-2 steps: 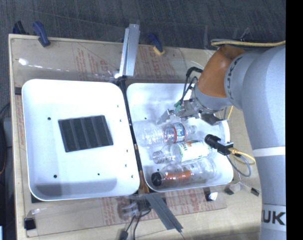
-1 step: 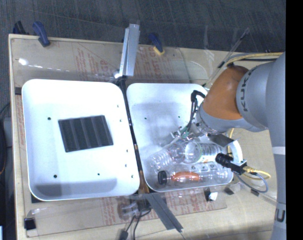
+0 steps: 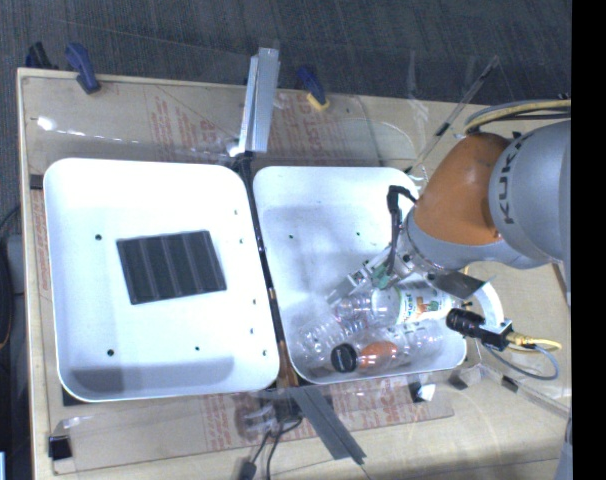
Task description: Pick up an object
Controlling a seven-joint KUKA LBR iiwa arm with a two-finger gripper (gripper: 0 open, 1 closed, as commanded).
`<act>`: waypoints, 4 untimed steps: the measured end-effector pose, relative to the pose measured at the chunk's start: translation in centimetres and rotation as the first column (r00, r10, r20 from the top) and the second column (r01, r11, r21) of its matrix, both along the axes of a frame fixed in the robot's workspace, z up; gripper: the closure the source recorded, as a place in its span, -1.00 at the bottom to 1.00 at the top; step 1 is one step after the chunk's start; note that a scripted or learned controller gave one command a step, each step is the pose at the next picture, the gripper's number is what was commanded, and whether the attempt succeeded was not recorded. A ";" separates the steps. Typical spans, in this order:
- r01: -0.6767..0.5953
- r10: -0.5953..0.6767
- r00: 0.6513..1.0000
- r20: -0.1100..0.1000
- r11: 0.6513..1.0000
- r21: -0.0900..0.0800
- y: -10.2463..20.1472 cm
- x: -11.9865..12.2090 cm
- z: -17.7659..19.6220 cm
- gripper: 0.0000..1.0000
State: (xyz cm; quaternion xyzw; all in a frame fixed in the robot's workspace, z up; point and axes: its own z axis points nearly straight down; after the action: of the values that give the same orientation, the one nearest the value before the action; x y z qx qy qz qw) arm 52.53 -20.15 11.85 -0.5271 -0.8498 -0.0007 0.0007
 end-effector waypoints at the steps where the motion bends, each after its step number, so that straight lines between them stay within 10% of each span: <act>1: -0.021 0.021 1.000 0.000 1.000 0.000 0.8 -2.9 3.8 -1.00; 2: -0.143 0.143 0.990 0.005 0.990 -0.009 2.4 3.6 1.2 -1.00; 3: 0.010 -0.010 1.000 0.000 1.000 -0.003 -0.7 7.0 -2.7 -1.00; 4: 0.005 -0.005 1.000 0.001 1.000 -0.003 -0.6 7.1 -1.6 1.00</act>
State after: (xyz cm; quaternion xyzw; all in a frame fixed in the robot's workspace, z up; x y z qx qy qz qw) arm 59.59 -20.79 10.25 -0.5290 -0.8486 0.0005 -0.0005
